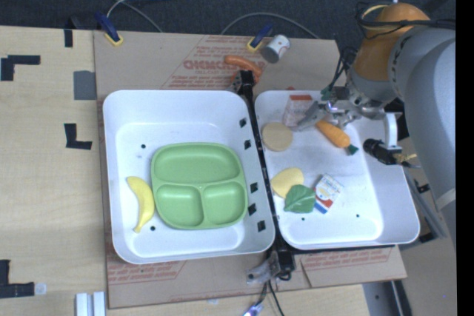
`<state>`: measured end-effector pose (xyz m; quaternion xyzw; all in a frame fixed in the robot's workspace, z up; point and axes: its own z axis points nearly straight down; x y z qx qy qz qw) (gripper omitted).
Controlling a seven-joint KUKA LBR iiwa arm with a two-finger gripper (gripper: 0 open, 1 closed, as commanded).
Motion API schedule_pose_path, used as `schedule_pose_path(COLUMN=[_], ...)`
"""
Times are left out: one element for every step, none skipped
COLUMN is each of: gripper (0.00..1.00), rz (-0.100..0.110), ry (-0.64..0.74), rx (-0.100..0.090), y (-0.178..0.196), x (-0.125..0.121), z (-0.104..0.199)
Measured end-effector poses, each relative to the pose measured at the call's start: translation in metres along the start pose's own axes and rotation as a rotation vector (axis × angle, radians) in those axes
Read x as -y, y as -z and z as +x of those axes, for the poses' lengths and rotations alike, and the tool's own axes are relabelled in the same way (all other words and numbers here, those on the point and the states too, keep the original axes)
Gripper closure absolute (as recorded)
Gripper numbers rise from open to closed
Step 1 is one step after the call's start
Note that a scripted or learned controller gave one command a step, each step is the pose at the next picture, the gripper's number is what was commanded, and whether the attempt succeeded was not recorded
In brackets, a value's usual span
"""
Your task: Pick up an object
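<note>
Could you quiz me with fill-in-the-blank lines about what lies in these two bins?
1. The banana lies in the ____ bin, beside the green tray.
2. The tray has ____ compartments.
3. The carrot lies in the ____ bin, near the gripper.
4. The green leaf touches a ____ piece.

Missing words: left; three; right; yellow

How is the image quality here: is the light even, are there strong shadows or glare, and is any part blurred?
Camera view: the light is soft and even; the bins read bright white without hard glare. Shadows are faint, a thin one beside the banana and the green tray. The end effector near the carrot looks slightly blurred. Print on the small packet is too small to read.
</note>
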<state>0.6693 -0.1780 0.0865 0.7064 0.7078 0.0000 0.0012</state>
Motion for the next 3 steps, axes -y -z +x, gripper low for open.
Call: schedule_pose_path(gripper=[1.0,1.0,1.0], rz=[-0.002,0.001,0.004], ry=[0.001,0.001,0.0], rx=[0.003,-0.002,-0.002], y=[0.01,0.112,0.15], x=[0.0,0.062,0.133], z=[0.0,0.08,0.136])
